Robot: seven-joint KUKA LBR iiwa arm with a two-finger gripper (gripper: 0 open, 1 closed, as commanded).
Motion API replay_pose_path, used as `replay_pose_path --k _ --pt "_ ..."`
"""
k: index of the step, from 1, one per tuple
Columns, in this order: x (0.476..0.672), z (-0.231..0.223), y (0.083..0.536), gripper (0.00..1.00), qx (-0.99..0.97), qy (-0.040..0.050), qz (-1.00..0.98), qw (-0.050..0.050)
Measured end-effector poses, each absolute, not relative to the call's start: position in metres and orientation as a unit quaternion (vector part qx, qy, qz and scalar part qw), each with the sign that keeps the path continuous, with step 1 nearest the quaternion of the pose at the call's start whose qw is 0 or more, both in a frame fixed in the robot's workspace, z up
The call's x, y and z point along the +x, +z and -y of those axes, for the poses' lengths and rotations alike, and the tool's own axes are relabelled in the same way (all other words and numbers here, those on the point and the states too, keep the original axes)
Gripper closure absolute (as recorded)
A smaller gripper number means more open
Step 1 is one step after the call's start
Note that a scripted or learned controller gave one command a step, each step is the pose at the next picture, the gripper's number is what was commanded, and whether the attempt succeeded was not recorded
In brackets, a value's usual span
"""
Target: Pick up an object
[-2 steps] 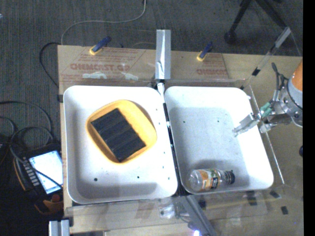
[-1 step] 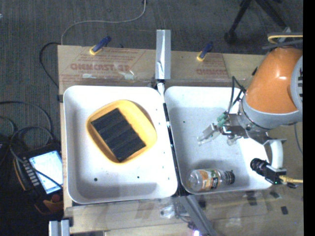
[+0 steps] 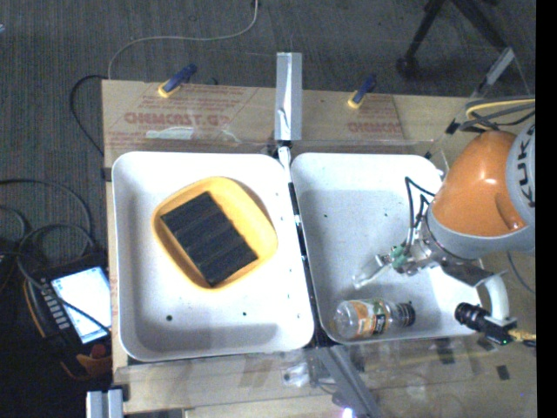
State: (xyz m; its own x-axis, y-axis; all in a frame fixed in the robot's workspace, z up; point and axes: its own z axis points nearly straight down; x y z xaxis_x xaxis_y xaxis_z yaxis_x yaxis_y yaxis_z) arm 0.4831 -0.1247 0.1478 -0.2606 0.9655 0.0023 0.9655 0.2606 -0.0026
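My claw (image 3: 370,273) hangs low in the right bin (image 3: 348,190), thin fingers spread, pinching nothing. Just below it a clear plastic bottle (image 3: 374,317) lies on its side by the near wall, not yet lifted. The left bin (image 3: 139,320) holds a yellow sponge (image 3: 215,232). The orange band hides the wrist.

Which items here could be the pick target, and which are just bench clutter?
Job-related:
- clear plastic bottle, lying in the right bin
- yellow dish with black pad, in the left bin
- gripper, over the right bin above the bottle

Lying about:
- two blue-and-yellow clamps
- tablet on the floor
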Motion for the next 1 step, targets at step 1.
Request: replay_pose_path --k 1 --pt "0.4869 0.1035 0.0915 0.00 -0.576 -0.0022 0.818 -0.005"
